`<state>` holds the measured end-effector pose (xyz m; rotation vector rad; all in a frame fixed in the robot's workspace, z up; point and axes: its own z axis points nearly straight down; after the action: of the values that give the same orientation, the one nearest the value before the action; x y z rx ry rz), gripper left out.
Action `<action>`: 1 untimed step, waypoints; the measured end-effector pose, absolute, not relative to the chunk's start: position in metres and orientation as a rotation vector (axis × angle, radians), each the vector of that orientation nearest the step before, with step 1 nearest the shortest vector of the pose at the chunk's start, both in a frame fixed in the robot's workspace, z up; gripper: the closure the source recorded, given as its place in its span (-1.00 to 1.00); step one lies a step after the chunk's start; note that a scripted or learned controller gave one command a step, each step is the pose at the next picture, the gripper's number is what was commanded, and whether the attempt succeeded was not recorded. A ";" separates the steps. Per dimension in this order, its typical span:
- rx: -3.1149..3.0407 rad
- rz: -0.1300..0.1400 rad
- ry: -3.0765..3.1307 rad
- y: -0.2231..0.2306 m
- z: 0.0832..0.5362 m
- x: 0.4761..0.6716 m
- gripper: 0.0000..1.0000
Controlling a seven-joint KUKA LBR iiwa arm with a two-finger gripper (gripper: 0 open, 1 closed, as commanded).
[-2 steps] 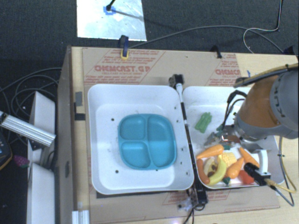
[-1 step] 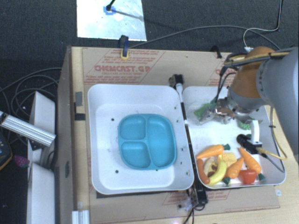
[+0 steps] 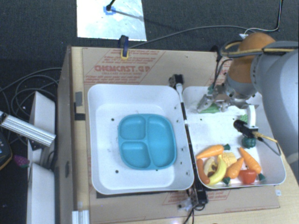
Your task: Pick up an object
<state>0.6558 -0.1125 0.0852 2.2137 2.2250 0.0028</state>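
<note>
A: Where does the hand (image 3: 213, 101) sit?

B: It is low in the right bin (image 3: 210, 129), in the corner toward the top of the view and close to the divide between the two bins. The grey arm (image 3: 275, 78) reaches in to it from the right, with the orange band (image 3: 243, 69) just above the wrist.

A: Is the hand open, and does it grip anything?

B: He cannot tell how far open it is from this slant. A green piece (image 3: 211, 109) lies right at its tip, touching or nearly touching it. Whether the hand has hold of it cannot be told.

A: What else lies in that bin?

B: The rest is well apart from the hand, heaped in the bin's near end. An orange carrot (image 3: 211, 151) lies across the top of the heap. A yellow banana (image 3: 216, 172) curves below it, and a pale corn cob (image 3: 229, 158) sits just beside them. A second carrot (image 3: 250, 159) slants at the right, a third carrot (image 3: 235, 168) lies between it and the banana, and a red piece (image 3: 248, 176) rests at the bottom.

A: And the other side?

B: The left bin (image 3: 103, 120) holds a blue divided plate (image 3: 147, 140), lying flat near its middle. Both bins stand on the brown bench (image 3: 121, 66).
</note>
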 end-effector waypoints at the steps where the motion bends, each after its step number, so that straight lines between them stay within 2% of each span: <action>1: 2.213 0.002 2.225 -0.128 0.085 0.669 -1.00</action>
<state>0.6693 -0.1276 0.0853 2.2131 2.2250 0.0024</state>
